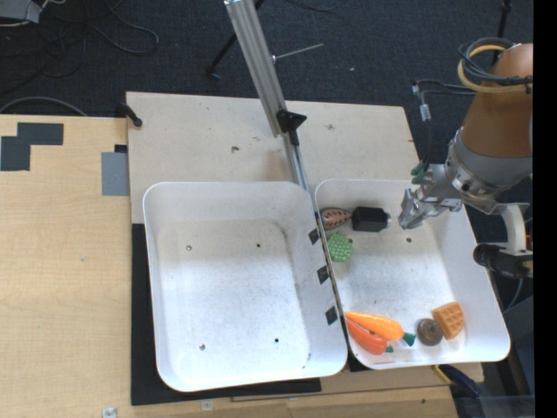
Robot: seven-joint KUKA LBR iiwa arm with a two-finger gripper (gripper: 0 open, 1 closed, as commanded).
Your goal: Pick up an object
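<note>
Presently, item one: the right bin (470, 259), holding every loose object on the bench. A black block (369, 219) lay near its upper left corner, with a brown striped piece (334, 217) just beside it against the divider. A green knobbly ball (338, 249) sat below those two. Along the lower edge lay an orange carrot-like toy (374, 327), a small brown round piece (428, 331) and an orange waffle-patterned piece (449, 319), the last two touching or nearly so.

Item two: the left bin (174, 233), noted without further entry.

Item three: the gripper (411, 215), hanging over the upper part of the right bin, just right of the black block and apart from it. Nothing was between its fingers; how far they stood apart I could not tell from where I stood.

Item four: the arm, entering from the right, its orange band high, wrist bent downward and leaning toward the bin's upper left.

Advice on the step in hand, as a judgement: the black block looked the nearest candidate. A good attempt would centre the gripper over it before descending, straddle its narrower sides, and keep clear of the brown striped piece and the divider wall.
</note>
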